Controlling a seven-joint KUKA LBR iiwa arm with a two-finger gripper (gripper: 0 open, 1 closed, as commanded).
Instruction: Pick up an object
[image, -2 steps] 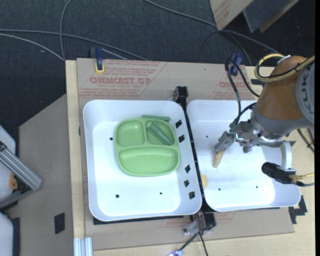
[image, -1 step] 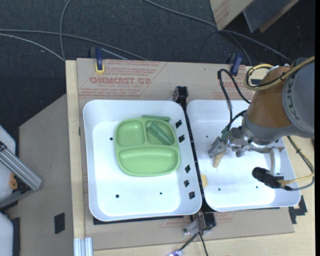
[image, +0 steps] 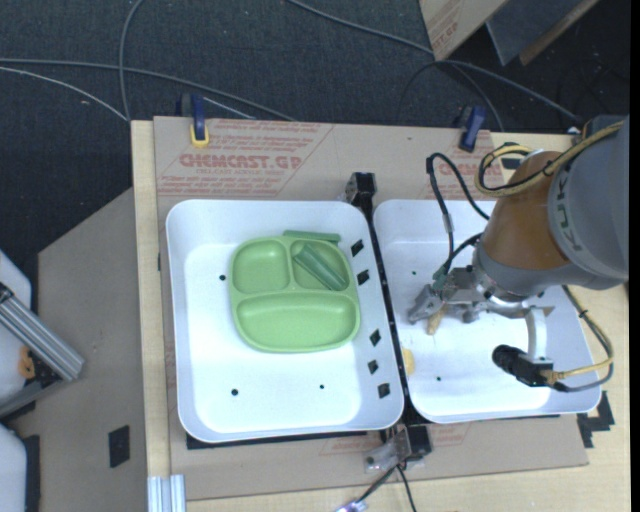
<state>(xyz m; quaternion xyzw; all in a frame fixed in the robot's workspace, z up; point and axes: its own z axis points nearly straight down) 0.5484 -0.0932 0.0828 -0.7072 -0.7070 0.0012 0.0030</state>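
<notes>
Gripper (image: 432, 308) is low over the right bin (image: 470, 395), near its left edge; honestly can't tell what it's doing. Green divided plate (image: 295, 295) sits mid left bin (image: 270, 405). Board (image: 240, 160) reads "CHEMCAST GP".

The bench board (image: 250, 150) of pale brown wood serves as the landmark; red lettering runs across its far part. Two blue clamps grip its far edge, one (image: 199, 118) toward the left corner and one (image: 471, 125) toward the right. Thin grey cables (image: 125, 75) trail over the dark floor beyond that far edge. A cardboard box (image: 455, 20) sits past the board's far right corner. A metal rail (image: 35, 335) lies left of the board.
</notes>
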